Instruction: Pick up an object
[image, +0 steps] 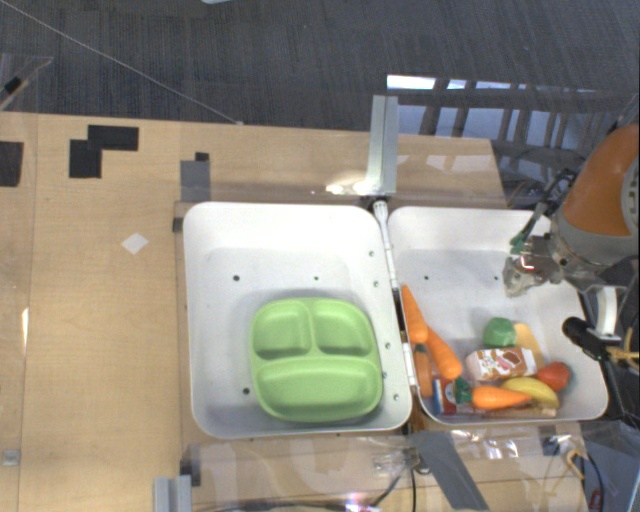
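The right bin (450, 262) holds a heap of toy food along its near and left sides. Two orange carrots (414, 318) (444, 358) lie by the divider. Further right are a green round piece (500, 331), a brown-labelled pouch (500, 363), a yellow banana (533, 390), a red tomato (557, 376) and another carrot (498, 398). My gripper (521, 273) hangs over the right part of this bin, behind the green piece and apart from the heap. Nothing shows in its grasp.
A green divided plate (316, 360) lies in the left bin (230, 250), toward its near side. A metal divider post (384, 150) stands behind the two bins. The grey arm with its orange band (605, 195) comes in from the right edge.
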